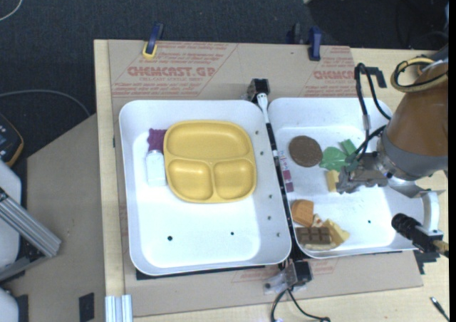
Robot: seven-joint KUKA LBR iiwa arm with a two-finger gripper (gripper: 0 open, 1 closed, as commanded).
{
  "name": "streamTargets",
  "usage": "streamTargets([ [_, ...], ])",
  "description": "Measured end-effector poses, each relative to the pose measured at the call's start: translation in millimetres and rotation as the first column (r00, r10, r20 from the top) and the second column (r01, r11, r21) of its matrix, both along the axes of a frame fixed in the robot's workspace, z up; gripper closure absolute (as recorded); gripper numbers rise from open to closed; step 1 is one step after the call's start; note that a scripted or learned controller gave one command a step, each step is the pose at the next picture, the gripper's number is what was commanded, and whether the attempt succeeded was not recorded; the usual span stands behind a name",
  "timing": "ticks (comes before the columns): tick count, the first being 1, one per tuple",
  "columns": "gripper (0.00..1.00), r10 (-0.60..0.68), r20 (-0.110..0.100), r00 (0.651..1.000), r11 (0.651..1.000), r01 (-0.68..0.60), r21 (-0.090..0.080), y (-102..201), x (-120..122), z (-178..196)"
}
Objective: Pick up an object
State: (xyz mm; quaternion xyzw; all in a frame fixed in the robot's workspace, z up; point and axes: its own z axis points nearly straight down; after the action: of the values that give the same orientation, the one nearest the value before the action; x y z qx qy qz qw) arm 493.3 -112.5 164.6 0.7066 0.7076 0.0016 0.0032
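1. Right bin (370,117), mid-task: my gripper (349,179) sits low among the toy food, just beside a green piece (335,157) and a small yellow piece (331,182). Whether it is spread or closed, I cannot tell; nothing is visibly held.
2. By my reading, the pick is not yet done: the approach is made, the grasp and lift remain.
3. Count, right bin: one brown disc (306,150), one green piece, one small yellow piece, one orange wedge (303,211), one chocolate bar (315,236) lying at the near edge.
4. Count, left bin (199,242): one yellow divided tray (210,159), one purple item (156,139), one white item (154,168).
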Motion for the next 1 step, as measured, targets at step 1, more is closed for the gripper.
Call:
streamTargets([
  [1, 1.0, 0.0, 0.003, 1.0, 1.0, 0.0, -0.001, -5.3, 5.3, 62.3],
])
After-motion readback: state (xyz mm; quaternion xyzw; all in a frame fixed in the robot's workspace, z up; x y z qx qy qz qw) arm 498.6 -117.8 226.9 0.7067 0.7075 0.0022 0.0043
